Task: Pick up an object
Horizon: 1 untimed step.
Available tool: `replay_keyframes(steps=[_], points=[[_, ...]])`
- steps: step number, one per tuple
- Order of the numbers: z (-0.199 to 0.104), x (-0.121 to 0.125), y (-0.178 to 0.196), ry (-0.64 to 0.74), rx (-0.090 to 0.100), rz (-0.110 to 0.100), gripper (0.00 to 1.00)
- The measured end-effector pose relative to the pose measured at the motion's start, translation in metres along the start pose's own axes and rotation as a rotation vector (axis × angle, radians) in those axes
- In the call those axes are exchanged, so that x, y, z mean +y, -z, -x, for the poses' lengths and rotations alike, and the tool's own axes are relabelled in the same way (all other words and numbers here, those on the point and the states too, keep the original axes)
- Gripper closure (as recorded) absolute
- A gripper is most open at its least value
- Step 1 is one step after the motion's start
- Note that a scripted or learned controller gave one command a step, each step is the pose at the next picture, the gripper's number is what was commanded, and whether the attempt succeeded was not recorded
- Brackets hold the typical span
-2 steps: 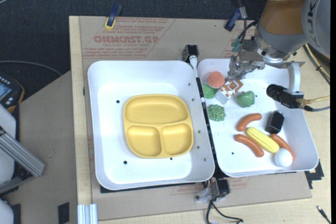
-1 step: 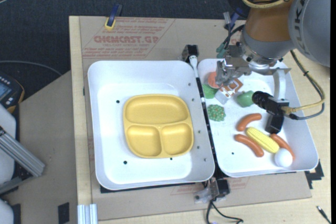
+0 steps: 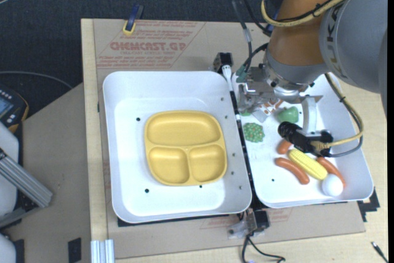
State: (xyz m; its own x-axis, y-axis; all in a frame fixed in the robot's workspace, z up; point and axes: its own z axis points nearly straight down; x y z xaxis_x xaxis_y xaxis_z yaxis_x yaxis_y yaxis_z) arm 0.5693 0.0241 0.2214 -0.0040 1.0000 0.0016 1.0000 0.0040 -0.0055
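A yellow divided tray [image 3: 183, 148] lies in the left bin [image 3: 117, 132]. The arm [image 3: 308, 28] hangs over the right bin [image 3: 354, 185], its gripper [image 3: 271, 101] low near a green bumpy item [image 3: 253, 131]. A yellow banana-like piece [image 3: 308, 163], sausages [image 3: 292, 170] and what may be an egg [image 3: 332, 185] lie nearby.

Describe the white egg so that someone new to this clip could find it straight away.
Start at the right bin, the one the arm reaches into. A cluster of toy food lies toward its near edge, and the egg sits at the nearest end of it, beside the banana. It is the only plain white, rounded piece among coloured ones.
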Motion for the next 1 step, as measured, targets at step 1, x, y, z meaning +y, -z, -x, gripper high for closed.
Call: replay_keyframes(steps=[1], points=[[-0.0093,-0.0040,0.0042,-0.001,0.000,0.002,1.00]])
